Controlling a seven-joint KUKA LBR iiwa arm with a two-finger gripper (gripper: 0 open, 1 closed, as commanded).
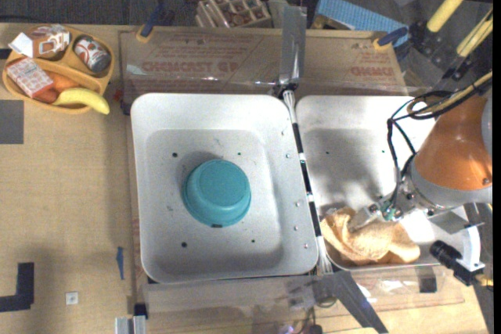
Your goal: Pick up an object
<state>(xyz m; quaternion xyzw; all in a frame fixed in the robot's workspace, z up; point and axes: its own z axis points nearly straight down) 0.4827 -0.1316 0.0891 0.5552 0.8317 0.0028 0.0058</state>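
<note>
My two-finger claw [379, 213]: low on crumpled tan cloth [368, 238], right white plastic bin [344, 129], reaching to grasp | finger state: cannot tell | overturned teal plastic bowl [218, 192]: left white bin [156, 121], untouched.

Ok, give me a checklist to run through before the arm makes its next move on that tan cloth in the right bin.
1. Gripper above a target: ok. It sits low over the tan cloth in the right bin.
2. Cloth between the fingers: cannot tell. The fingertips are too small and cluttered to read.
3. Cloth free to lift: cannot tell. It lies crumpled against the bin's near edge.
4. Cables clear of the wrist: ok. The black cables loop above the orange band, away from the cloth.
5. Other object out of the way: ok. The teal bowl lies upside down in the left bin, apart from the arm.
</note>
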